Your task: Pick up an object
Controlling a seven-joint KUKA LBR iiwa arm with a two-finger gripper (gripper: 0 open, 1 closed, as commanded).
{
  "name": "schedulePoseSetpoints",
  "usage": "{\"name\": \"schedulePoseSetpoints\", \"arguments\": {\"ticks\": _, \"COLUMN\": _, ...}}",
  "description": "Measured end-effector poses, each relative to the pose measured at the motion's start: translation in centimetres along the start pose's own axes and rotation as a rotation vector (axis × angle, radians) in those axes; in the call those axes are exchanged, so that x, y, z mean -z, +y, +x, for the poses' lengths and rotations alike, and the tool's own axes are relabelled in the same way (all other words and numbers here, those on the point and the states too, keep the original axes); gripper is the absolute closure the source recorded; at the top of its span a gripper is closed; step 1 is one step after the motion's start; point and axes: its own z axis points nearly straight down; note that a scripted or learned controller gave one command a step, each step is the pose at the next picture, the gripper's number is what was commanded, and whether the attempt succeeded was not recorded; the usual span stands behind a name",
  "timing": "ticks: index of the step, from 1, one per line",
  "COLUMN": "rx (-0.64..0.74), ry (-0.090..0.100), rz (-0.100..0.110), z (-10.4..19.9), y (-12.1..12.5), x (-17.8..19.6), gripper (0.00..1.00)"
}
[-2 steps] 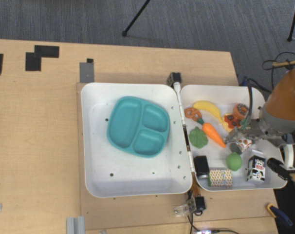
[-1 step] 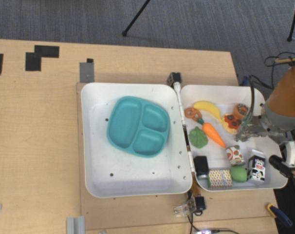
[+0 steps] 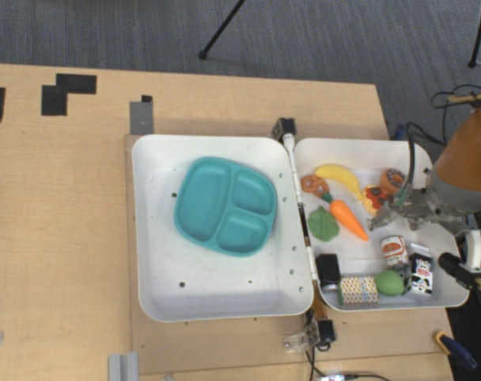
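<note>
The right bin [image 3: 359,151] holds several small items. Among them are a yellow banana [image 3: 340,178], an orange carrot [image 3: 349,219], a green leafy piece [image 3: 323,225], a small can [image 3: 394,250], a green lime [image 3: 390,282] and a red-orange toy [image 3: 386,184]. My gripper [image 3: 386,211] reaches in from the right and hangs low over the bin's right side, between the red-orange toy and the can, just right of the carrot's thick end. The wrist above it hides what is between its tips.
The left bin [image 3: 157,284] holds a teal divided plate [image 3: 225,205]. In the right bin's front row lie a black block [image 3: 328,270], a patterned roll [image 3: 358,290] and a black-and-white carton [image 3: 421,275]. An orange-brown piece [image 3: 313,185] sits by the banana.
</note>
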Motion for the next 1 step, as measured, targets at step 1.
{"name": "schedulePoseSetpoints", "arguments": {"ticks": 1, "rx": -0.002, "ry": 0.000, "rz": 0.003, "z": 1.82, "y": -4.73, "x": -1.11, "gripper": 0.00}}
